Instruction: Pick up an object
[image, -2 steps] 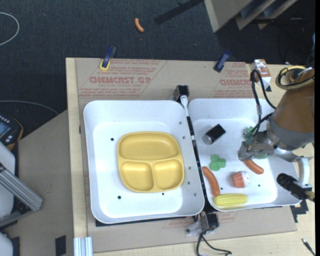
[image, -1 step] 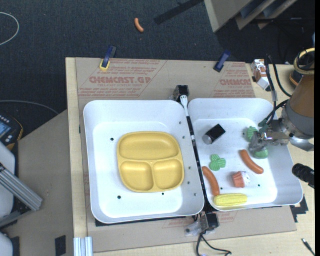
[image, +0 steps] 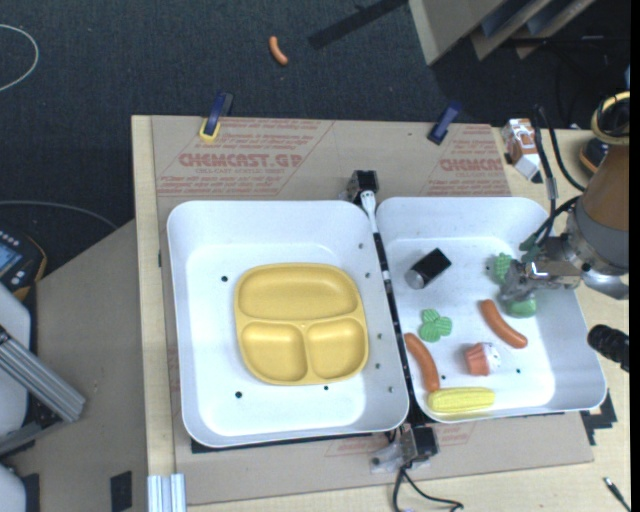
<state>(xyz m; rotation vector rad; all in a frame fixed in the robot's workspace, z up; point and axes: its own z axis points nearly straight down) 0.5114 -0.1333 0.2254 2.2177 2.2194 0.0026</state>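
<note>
Several small toys lie in the right bin, and the gripper is down among them at the bin's right side, with the grey arm reaching in from the right. Its tip sits over a green leafy piece, a second bit of green showing just below at about the same spot, so that seems the likely target; whether anything is actually clamped I cannot tell, because the tip's parts blur into the green. A sausage lies just beside and below the gripper, close enough that a sideways shift or a closing stroke could nudge it or pinch it along with the green piece. The green piece looks small and irregular, so a grip on its edge could let it slip out on the lift. It also lies near the bin's right wall, where a low approach might scrape the rim. Further off are a black block, another green piece, a second sausage, a small red and white toy and a corn cob; these are well apart from the gripper and unlikely to interfere. The left bin holds a yellow divided plate, which plays no part here.
</note>
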